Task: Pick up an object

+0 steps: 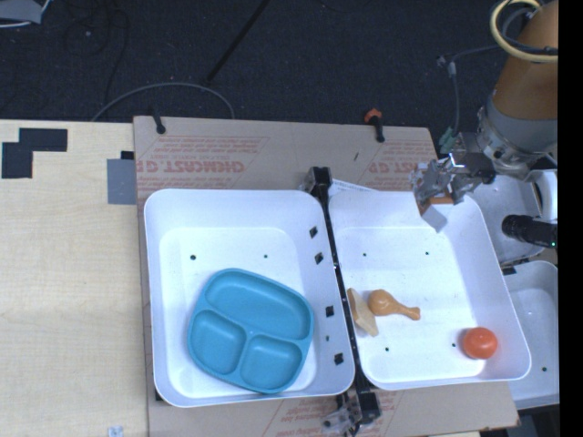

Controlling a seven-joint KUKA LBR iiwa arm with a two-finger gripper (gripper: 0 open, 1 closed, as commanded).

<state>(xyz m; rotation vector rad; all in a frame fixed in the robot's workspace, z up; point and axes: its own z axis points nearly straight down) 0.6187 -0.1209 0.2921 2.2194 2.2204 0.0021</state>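
Two white bins centre frame, side by side: left bin (168,221), right bin (492,244). Black divider strip (333,285) btwn them w/ small black clips. Bins sit on cardboard sheet (273,153), reversed red print, upper centre. Black clamp (158,124) at sheet's upper-left corner, orange-tipped clamp (373,119) upper right. Pale wood benchtop (64,299) left side; black shapes (32,148) + grey square (119,180) on it. Dark carpet (273,35) across top, cables trailing.
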